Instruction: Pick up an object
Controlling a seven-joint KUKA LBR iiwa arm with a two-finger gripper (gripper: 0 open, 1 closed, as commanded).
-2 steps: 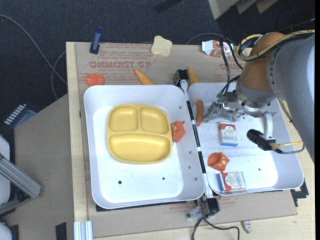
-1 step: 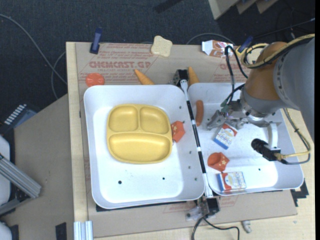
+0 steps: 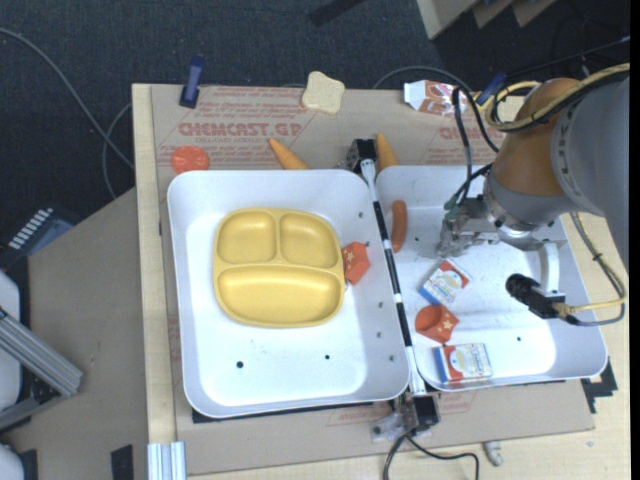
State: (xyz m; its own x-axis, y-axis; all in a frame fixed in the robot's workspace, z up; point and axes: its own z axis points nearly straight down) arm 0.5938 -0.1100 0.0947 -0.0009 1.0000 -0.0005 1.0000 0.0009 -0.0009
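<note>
Claw [image 3: 462,230] low in right bin [image 3: 575,353], near bin's 11 o'clock corner; grip state cannot tell. Small carton [image 3: 445,284] just below at 7 o'clock. Sausage [image 3: 398,224] at 9 o'clock. Yellow divided plate [image 3: 278,267] in left bin [image 3: 290,383].

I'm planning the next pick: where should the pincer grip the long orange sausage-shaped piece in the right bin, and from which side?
Probably take the long orange sausage-shaped piece at its middle, across its narrow width, coming straight down. It lies flat, its length running up and down the view, close to the right white bin's left wall, so the wall-side finger has little room.
</note>
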